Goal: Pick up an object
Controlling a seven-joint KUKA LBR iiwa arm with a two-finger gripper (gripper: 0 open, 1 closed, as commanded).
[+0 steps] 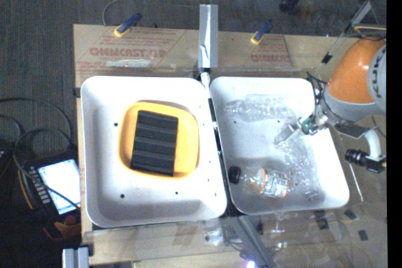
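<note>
Gripper [300, 129]: low over the right bin [221, 135], at its upper right, reached in from the right under the orange-banded wrist. It reads as a small pale and teal shape against clear plastic; open or closed cannot be told, and nothing is seen held in it.

Clear wrap [300, 160]: crumpled transparent plastic just beside and below the gripper, trailing toward the bin's near right corner. Its edges are hard to make out against the white floor.

Second clear piece [259, 108]: a flattened transparent item along the bin's far side, left of the gripper and apart from it.

Bottle [262, 180]: clear, dark cap, orange-and-white label, lying on its side near the front wall, cap pointing left. Probably the firmest target of the three.

Left bin [100, 198]: holds a yellow tray [188, 135] with a black block [154, 142] resting on it. Well apart from the gripper, across the divider.

Handling note: the nearest candidate is the wrap, which will likely crush and slip, so a descent centred on its thickest bunch, with a full closure, seems best. For the bottle, the arm would have to travel toward the front wall and close across the body, not along it, staying off the wall. Any lift should be slow, to show whether something actually came up.
</note>
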